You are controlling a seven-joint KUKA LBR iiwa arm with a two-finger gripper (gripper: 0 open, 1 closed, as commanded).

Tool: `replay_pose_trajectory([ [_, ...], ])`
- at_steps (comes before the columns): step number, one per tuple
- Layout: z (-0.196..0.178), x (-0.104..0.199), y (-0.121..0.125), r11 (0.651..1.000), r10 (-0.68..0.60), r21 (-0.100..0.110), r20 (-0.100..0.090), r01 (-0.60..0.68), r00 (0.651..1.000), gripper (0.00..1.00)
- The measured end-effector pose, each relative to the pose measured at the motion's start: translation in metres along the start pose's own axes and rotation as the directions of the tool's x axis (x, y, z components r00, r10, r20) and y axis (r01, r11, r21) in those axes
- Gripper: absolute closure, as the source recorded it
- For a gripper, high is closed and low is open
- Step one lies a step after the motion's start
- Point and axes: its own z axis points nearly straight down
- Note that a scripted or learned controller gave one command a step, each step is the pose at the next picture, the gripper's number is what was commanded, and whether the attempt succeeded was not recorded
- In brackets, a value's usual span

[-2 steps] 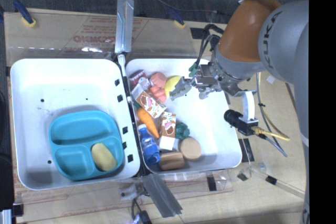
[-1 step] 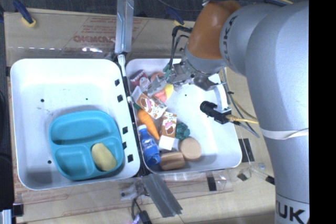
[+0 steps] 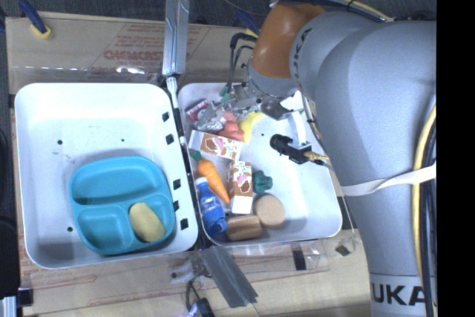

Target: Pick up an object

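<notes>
We see the hand (image 3: pixel 236 102) down in the right bin (image 3: pixel 315 213), top-left corner, among a toy pile; can't tell if it's grasping or released, arm blocks it. Pile w/ carrot (image 3: pixel 214 178), blue bottle (image 3: pixel 211 210), snack packs (image 3: pixel 216 144), round brown piece (image 3: pixel 270 209). Left bin (image 3: pixel 44 115) has a blue tray (image 3: pixel 111 189) w/ a yellow potato (image 3: pixel 147 222) in its lower-right slot.
</notes>
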Motion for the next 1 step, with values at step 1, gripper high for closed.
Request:
replay_pose_trajectory([
  [1,0.0096,-0.0552,-0.0428,0.999,0.052,0.001,0.002,-0.052,0.999,0.00],
])
